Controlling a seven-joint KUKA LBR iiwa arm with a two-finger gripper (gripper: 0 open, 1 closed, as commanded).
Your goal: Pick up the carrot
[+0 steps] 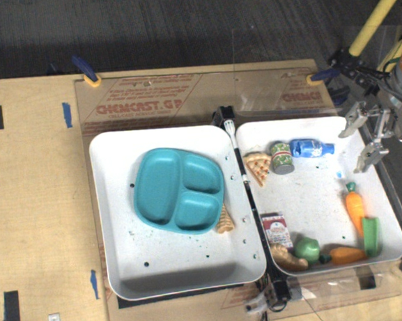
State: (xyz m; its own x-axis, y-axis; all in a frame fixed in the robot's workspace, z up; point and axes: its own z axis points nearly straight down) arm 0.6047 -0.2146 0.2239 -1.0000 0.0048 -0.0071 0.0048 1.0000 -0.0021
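- The hand (368, 140) hangs at the right bin's (316, 194) upper right corner, over the rim, with nothing between its fingers
- Its metal fingers (376, 153) look spread apart, one toward the bin's back wall, the other lower and pointing into the bin
- The carrot (355, 207) lies just below the hand, against the right wall of the right bin, green top pointing up toward the hand; hand and carrot are apart
- A green block (370, 236) touches the carrot's lower end
- Along the front wall lie a second orange vegetable (346, 254), a green round piece (307, 249) and a tan item (284, 256), close together
- A small red and white packet (276, 230) sits just above them, near the divider
- At the back of the right bin stand a blue bottle (311, 148) on its side, a green can (281, 157) touching it, and a pizza slice (258, 166) beside the can
- The left bin (126, 261) holds a teal divided plate (178, 190), with a waffle cone (224, 220) touching its lower right edge
- Both bins rest on the wooden surface (37, 205), edge to edge, joined by a black clamp (224, 116) at the back
- A yellow pole (375, 12) slants across the upper right corner
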